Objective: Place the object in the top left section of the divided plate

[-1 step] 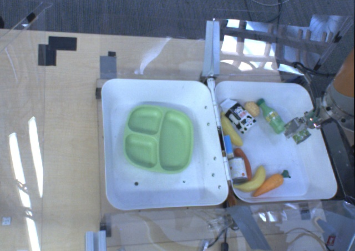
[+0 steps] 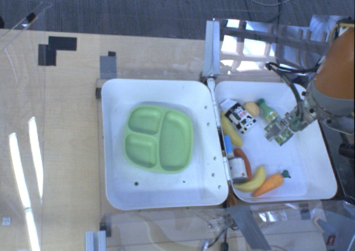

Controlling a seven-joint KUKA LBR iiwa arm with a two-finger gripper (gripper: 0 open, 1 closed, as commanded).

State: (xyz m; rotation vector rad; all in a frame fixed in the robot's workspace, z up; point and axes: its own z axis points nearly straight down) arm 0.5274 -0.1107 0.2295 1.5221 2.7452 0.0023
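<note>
Gripper [image 2: 279, 131] low in right bin [image 2: 310, 189]; finger state cannot be told.
Likely light, smooth toy food: carrot [image 2: 270, 184], banana [image 2: 250, 180]. Grasp mid-body across narrow width for green divided plate [image 2: 160, 138].

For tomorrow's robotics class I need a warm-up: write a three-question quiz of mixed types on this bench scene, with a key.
1. True or false: the green divided plate lies in the left bin.
2. Which item lies nearest the right bin's front edge? A) carrot B) cow-patterned carton C) green bottle
3. Fill in: the end effector hangs over the ____ bin.

Key: 1 true; 2 A; 3 right.
</note>
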